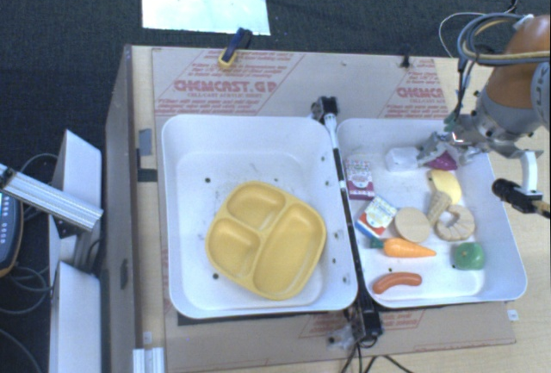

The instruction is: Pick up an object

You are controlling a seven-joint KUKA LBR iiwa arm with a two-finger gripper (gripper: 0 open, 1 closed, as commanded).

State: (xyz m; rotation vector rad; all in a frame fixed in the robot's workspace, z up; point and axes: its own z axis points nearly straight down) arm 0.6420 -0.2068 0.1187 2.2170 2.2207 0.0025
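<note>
Right bin (508, 276), far corner: pincer (449, 144) low over the bin floor, hanging from the grey arm (508, 117) with its orange band. Open or closed: cannot tell, tip too small and cluttered against the wrist.

Directly under and touching the tip: a small purple piece (444, 162). Just beside it, a pale whitish lump (400, 158) and a yellow banana-like piece (445, 185). Nothing visibly lifted.

Rest of the right bin, nearer the camera:
- small carton (358, 177) against the dividing wall
- red-white-blue box (376, 218)
- tan disc (412, 225) beside a ring-shaped pastry (455, 224)
- carrot (409, 249), green ball (468, 256), sausage (397, 282)

Left bin (185, 147): yellow divided plate (267, 238), well apart from the arm.

Step in hand, by judgement: descent or closing on the purple piece, grasp not yet confirmed.

Next move calls for: firm closure on the purple piece alone, without nudging the banana-like piece, then a straight lift clear of the bin wall. Risk: thin, flat target, easy to slip.
</note>
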